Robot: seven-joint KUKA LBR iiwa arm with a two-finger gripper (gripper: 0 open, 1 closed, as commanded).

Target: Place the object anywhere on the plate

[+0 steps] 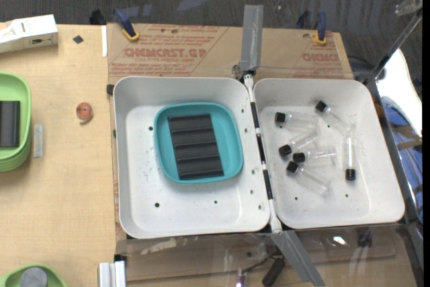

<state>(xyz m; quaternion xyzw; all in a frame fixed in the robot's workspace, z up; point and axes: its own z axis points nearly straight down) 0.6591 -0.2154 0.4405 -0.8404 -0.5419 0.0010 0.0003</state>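
Vials in right bin, plate in left

Vials [295, 159], six by the count of their black caps, lie loose on the floor of the right bin [376, 201]. Each is a small clear tube, so pale against the white that the body barely shows; the black cap at one end is what marks it. They lie flat at mixed angles. Three caps cluster near the bin's middle left, close to one another. One vial sits up by the far left, one near the far middle, and one lies alone toward the right with its cap pointing to the near side. None touches the plate.

Plate [162, 144], teal with rounded corners, rests in the middle of the left bin [129, 171], slightly turned. A black ribbed block [195, 146] fills its well.

Cardboard [175, 50] printed in red lies behind both bins, held by two clamps [126, 29]. On the wooden table [60, 205] to the left sit a green bowl [20, 87] at the edge and a small reddish disc [83, 111].

Whether the gripper is open or closed cannot be told.
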